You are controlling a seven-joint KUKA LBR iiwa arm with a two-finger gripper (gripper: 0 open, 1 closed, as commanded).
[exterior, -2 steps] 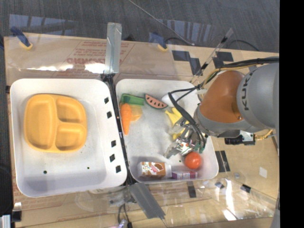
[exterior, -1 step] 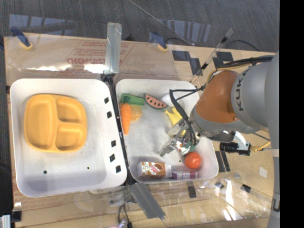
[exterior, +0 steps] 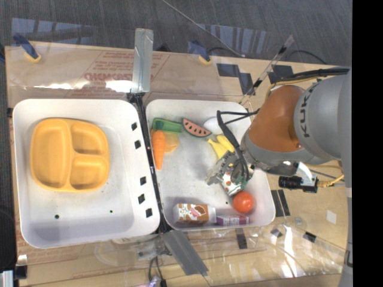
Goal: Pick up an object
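Dark grey carpet lies beyond the far edge of the desk (exterior: 197, 61), whose brown top is covered with clear plastic sheeting taped at the corners. Two white bins sit side by side on it. Inside the left bin (exterior: 36, 220) rests a yellow divided plate (exterior: 70, 154). Along the right bin (exterior: 185, 211) lie a carrot (exterior: 158, 148) at its left wall, a green piece (exterior: 167, 125), a watermelon slice (exterior: 196, 128), a banana (exterior: 219, 146), and a bottle (exterior: 209, 214) along the near wall. A red tomato (exterior: 243, 202) sits near the bottom right corner, just beside the gripper (exterior: 230, 178). Whether its fingers are released or clenched, I cannot tell. Grey arm (exterior: 326, 118) and orange band (exterior: 275, 124) overhang the bin's right side.
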